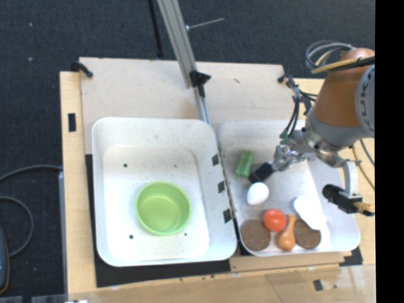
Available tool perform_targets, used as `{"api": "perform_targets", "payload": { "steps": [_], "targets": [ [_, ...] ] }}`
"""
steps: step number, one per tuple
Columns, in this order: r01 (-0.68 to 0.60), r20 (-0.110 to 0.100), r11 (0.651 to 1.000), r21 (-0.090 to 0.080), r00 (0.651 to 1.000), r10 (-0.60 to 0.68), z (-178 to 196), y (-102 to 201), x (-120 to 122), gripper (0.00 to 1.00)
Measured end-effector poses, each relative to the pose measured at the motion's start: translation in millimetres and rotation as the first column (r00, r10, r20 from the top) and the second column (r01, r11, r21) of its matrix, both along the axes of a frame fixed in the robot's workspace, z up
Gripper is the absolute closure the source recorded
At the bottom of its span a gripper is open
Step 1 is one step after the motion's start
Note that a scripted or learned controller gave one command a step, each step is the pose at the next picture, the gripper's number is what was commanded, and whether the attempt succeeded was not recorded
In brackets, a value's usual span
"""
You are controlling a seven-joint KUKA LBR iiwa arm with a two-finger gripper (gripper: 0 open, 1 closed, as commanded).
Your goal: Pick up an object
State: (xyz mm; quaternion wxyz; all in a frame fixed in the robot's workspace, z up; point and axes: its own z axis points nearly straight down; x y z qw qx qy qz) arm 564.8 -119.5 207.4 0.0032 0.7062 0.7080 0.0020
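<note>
My gripper (273, 163) hangs low over the middle of the right bin (334, 232), reaching in from the right. Its dark tip sits just right of a green block (244, 163) and just above a white egg (257, 193). Toward the bin's front lie a red tomato (274, 219), an orange pear-shaped piece (287, 236), two brown discs (255, 233) (307, 237) and a white oblong piece (309, 211). I see nothing lifted off the bin floor.
The left bin (113, 144) holds a green bowl (163, 207). A slanted metal pole (180, 36) rises behind the bins. The arm's orange band (341, 100) looms over the right bin's back right corner, with cables beside it.
</note>
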Motion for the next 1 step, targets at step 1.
{"api": "perform_targets", "payload": {
  "steps": [1],
  "targets": [
    [-0.004,-0.005,1.0,0.003,1.0,0.004,4.2,40.3,17.5,1.0]
  ]
}}
